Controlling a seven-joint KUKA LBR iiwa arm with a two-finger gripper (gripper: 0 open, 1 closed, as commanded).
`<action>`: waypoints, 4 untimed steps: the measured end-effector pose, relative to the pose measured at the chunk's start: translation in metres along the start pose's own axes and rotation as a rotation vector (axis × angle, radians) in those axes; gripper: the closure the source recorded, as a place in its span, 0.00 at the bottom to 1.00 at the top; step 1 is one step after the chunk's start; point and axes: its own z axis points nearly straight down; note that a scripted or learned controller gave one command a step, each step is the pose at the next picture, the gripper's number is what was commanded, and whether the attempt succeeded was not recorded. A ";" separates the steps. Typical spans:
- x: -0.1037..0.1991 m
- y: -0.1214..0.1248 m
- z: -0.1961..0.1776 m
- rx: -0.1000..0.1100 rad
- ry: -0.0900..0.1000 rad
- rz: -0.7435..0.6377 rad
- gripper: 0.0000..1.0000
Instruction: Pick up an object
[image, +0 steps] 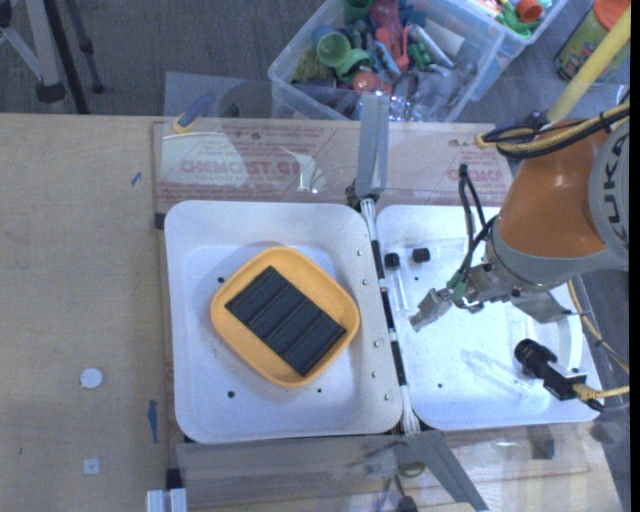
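An orange-yellow square dish with a black slatted insert (285, 315) lies in the left bin (190, 240), turned diagonally. Two small black pieces (392, 260) (421, 255) rest near the back of the right bin (440, 400). A clear plastic item (492, 372) lies toward that bin's front. My gripper (428, 308) hangs over the right bin's left half, pointing left and down, between the black pieces and the clear item. Nothing shows in its grasp.
The grey and orange arm (560, 215) covers the right bin's back right corner. A black cylinder on a cable (540, 362) sits at that bin's right side. A divider ridge (385, 310) separates the bins. A clear tub of toys (400, 50) stands behind the bench.
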 end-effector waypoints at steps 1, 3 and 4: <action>0.003 0.024 -0.093 -0.003 -0.002 -0.110 0.00; -0.006 0.041 0.018 0.000 0.000 -0.066 0.00; -0.006 0.097 -0.073 -0.003 -0.003 -0.152 0.00</action>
